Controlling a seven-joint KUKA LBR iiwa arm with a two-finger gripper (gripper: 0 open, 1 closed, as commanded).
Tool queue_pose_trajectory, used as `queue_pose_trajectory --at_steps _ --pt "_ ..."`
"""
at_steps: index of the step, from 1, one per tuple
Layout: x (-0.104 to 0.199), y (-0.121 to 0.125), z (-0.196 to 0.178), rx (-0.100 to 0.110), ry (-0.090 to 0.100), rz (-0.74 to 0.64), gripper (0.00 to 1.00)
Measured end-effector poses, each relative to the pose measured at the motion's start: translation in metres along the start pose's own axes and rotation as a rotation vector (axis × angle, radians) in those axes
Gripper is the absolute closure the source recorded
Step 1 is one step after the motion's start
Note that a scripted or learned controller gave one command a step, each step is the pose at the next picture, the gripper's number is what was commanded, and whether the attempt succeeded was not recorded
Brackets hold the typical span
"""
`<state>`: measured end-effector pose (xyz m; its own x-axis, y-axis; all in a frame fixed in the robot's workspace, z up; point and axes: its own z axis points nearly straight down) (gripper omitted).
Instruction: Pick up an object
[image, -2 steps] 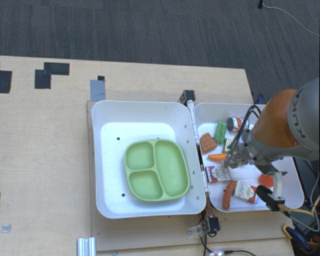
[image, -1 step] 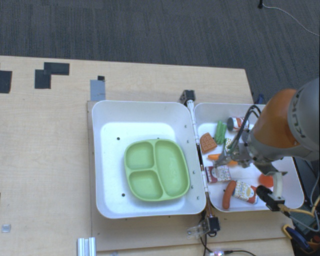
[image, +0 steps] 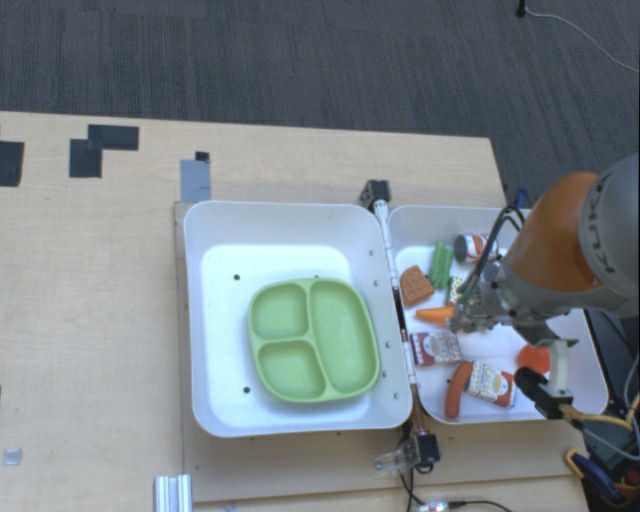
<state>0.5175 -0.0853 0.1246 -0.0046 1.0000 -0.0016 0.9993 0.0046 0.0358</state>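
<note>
The pale wooden tabletop (image: 90, 300) takes up most of what I see, with dark carpet (image: 300, 60) beyond its far edge and a few dark squares stuck on its left part. Two shallow white bins sit side by side on it. The left bin (image: 225, 250) carries a light green divided plate (image: 313, 340) with three compartments, lying a little toward the bin's right side. Over the right bin (image: 590, 385) hangs the grey arm (image: 565, 250) with its orange band, reaching in from the right and covering much of that bin's middle. Its hand (image: 470, 315) is low among the small things there, just above an orange carrot (image: 434, 315); I cannot tell how the hand is set or whether it grips anything. Around it lie a green pod (image: 440, 265), a brown cracker-like square (image: 416, 286), a small printed packet (image: 438, 348), a red sausage (image: 457, 388), a yellow and white packet (image: 490, 384) just beside the sausage, and something red (image: 534, 357) partly hidden near the arm.
</note>
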Motion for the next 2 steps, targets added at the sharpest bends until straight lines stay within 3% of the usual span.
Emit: queue_pose_trajectory --at_steps 1,2 --pt "0.0 0.0 0.0 0.0 0.0 0.0 0.0" --pt "0.003 -0.024 0.033 0.011 0.001 0.003 0.0"
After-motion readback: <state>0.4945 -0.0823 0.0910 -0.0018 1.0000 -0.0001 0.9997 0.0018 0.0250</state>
